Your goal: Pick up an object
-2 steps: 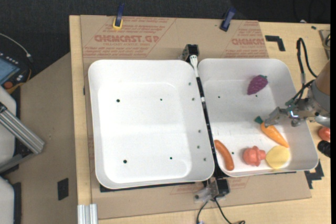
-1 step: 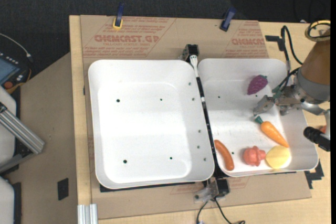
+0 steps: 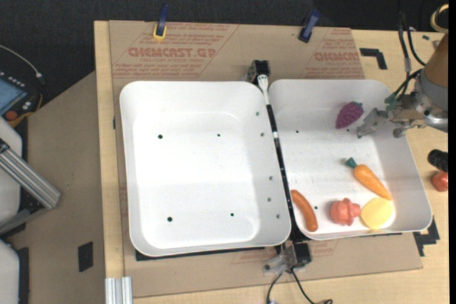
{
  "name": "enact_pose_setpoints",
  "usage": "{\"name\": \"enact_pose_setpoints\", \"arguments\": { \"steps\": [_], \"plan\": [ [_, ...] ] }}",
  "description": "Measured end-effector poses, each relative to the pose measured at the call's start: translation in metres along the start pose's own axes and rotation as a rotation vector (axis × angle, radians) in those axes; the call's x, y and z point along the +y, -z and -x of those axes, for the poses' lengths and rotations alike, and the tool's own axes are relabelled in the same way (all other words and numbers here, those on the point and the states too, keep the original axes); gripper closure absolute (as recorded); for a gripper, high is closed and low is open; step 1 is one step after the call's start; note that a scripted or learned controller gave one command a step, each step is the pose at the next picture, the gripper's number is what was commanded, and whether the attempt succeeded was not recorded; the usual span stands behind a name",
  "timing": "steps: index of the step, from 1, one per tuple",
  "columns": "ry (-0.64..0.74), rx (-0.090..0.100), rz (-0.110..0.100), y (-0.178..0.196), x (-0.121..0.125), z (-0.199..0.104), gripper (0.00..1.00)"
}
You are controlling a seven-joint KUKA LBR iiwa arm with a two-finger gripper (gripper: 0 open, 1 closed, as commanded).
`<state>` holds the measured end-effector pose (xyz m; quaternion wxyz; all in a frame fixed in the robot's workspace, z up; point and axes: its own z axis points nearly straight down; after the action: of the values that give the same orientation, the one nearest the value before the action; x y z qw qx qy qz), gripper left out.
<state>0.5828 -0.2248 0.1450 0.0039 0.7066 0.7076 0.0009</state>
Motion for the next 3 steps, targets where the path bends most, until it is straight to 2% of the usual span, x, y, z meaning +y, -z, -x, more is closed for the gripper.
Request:
{"name": "enact_pose_setpoints", "arguments": {
  "steps": [1, 2, 3],
  "plan": [
    [-0.002, 0.006, -0.011, -0.027, -0.031, -0.001, 0.00],
    [0.003, 0.006, -0.002, -0.045, 0.048, -0.004, 0.00],
    [0.001, 0.005, -0.005, -0.042, 0.050, -0.003, 0.00]
  ]
}}
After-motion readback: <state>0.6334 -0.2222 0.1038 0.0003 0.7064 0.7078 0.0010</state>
